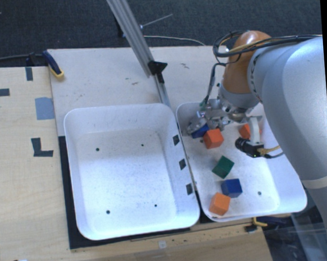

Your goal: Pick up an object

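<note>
My gripper hangs low over the far left part of the right bin. A small blue block lies right under it, partly hidden, and an orange-red cube sits just in front of it. Whether either one is held cannot be made out. Farther toward the front lie a green cube, a blue cube and an orange cube. Another orange piece shows beside the wrist at the right.
The left bin stands beside the right one, and their rims meet near the gripper. A slanted metal rail reaches down to the bins' far edge. A yellow-handled clamp lies at the bench's back left. The arm's grey body covers the right side.
</note>
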### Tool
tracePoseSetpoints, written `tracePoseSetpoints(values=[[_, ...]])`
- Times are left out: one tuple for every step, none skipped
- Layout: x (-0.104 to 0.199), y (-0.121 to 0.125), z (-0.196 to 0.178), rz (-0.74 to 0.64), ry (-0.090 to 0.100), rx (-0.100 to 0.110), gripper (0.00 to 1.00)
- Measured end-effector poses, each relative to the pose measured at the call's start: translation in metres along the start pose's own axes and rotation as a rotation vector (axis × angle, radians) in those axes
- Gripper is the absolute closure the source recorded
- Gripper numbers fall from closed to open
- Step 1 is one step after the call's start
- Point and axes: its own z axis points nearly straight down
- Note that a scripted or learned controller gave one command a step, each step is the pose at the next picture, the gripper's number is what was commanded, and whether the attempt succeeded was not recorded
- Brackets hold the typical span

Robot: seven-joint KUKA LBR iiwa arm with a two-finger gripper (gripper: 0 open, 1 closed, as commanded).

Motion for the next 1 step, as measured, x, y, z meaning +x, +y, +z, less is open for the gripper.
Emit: tracePoseSetpoints(values=[[0.0355, -0.0107, -0.1054, 0.0, 0.002, -0.005, 0.0]])
